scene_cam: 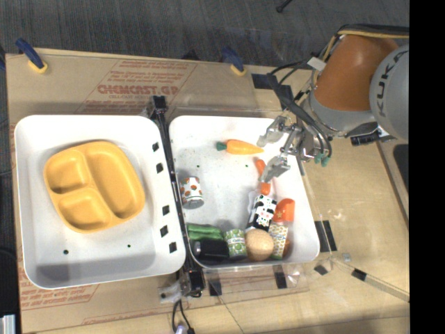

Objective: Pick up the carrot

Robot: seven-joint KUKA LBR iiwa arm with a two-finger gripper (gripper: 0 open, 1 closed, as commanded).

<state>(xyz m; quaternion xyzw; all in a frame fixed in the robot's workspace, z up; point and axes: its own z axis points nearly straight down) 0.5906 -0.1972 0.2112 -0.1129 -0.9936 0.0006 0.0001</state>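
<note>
Overhead slanted view of the two-bin bench. Nearest the camera, along the front wall of the right bin (182, 207), a cluster of clutter lies packed together: a green item (203, 232) above a dark one, a round tan ball (259, 245), a patterned cup (279, 239), a black-and-white cow-print figure (263, 211) and an orange-red piece (284, 209); a small printed can (192, 191) stands apart on the bin floor, nearer the divider. The left bin (28, 207) holds a yellow compartment tray (94, 184). Farther back, the gripper (277, 150) hangs over the right side of the right bin, with nothing seen between its fingers; how wide they stand cannot be told from this angle. A small orange object (261, 167) lies just below it, partly hidden by the hardware. The carrot (239, 146), orange with a green stub at its left end, lies flat near the bin's far wall, its long axis running left to right, just left of the gripper and well apart from the front clutter. Judged from this layout, the approach step is in hand: the gripper should shift left to centre over the carrot's thick middle, turn so the fingers close across the short axis, and descend fully to the floor, keeping clear of the far wall and the nearby orange object, which could be mistaken for the target.
</note>
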